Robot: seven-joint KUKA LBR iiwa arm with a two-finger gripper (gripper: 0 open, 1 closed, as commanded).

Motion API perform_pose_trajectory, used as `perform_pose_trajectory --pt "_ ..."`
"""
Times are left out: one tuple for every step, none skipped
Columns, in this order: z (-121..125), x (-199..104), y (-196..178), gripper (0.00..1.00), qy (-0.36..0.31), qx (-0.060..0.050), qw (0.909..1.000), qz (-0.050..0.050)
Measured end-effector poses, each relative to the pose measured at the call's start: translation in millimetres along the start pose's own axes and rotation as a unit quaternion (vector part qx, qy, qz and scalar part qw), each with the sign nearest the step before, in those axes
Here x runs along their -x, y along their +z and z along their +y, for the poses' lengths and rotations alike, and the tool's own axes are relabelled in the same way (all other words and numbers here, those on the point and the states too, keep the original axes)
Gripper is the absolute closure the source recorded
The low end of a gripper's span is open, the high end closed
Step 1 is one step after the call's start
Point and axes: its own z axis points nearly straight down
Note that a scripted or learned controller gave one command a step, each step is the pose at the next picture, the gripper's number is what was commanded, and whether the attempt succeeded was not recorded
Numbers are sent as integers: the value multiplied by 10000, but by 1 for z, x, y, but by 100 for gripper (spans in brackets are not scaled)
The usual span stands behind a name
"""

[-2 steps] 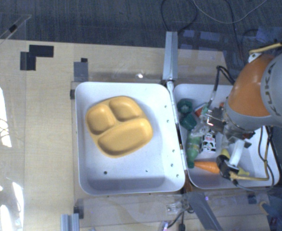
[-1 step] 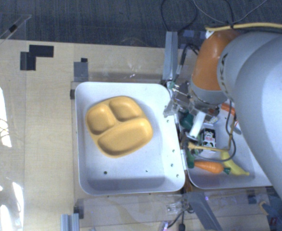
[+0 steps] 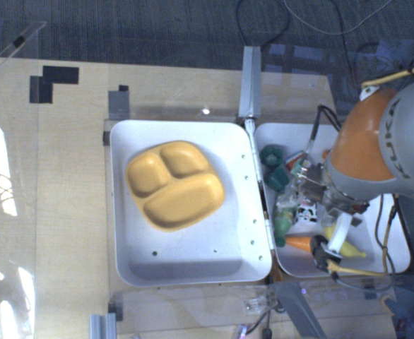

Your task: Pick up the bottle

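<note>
Hand (image 3: 300, 202) low in right bin (image 3: 398, 260), grip state unclear, clear green-tinted bottle (image 3: 286, 214) beside it, upright or tilted unclear

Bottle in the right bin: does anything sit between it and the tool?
Nothing visible separates them: what looks like the bottle, clear with a green base, lies right beside the tool. Green items behind and an orange piece in front crowd it closely.
</note>
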Motion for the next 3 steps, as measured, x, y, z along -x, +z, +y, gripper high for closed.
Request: perform_pose_trajectory --pt "24 -41 1 0 213 -4 9998 -2" --pt "57 -119 0 0 390 0 9992 -2" --pt "57 -119 0 0 392 1 9992 -1"
